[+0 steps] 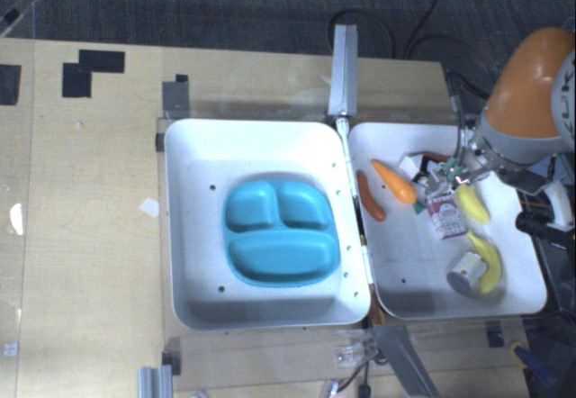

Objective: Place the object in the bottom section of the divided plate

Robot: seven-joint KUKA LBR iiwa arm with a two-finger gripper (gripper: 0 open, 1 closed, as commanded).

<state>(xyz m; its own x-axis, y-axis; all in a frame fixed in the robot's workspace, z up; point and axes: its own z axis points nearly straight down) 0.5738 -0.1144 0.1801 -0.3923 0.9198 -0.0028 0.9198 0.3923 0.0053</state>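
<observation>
My arm comes in from the right, orange band up high, wrist bent down over the right bin (531, 297). My claw (447, 178) hangs low near the bin's back, right by the carrot (394, 181) and a small pinkish packet (446, 214). Honestly can't tell if it's apart or together, it's just a clutter of metal from up here. The packet has print on it but it's too blurry to read. Also in there: a sausage (370, 196), two bananas (487, 261) and a grey can (465, 274). The blue divided plate (281, 231) sits in the left bin (193, 207), its bottom section bare.
</observation>
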